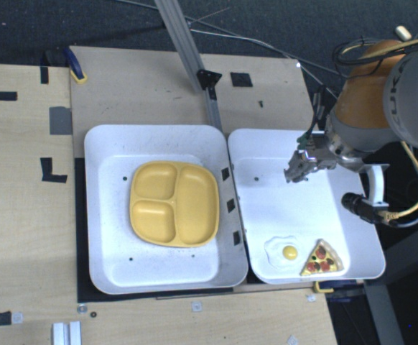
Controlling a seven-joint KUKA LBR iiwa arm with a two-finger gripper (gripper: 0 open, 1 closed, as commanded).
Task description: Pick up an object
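Note:
A toy fried egg (283, 251) lies near the front edge of the right bin (266, 149). Beside it on the right rests a toy pizza slice (322, 258) with red toppings. My gripper (296, 172) hangs over the upper middle of the right bin, well behind both toys, pointing down and to the left. Nothing shows between its fingers. A yellow divided plate (174, 203) sits in the middle of the left bin (108, 149).
A grey metal pole (184, 38) slants down from the top to a bracket between the bins. Cables (266, 45) run across the bench behind the right bin. Black tape marks dot the wooden bench at the left.

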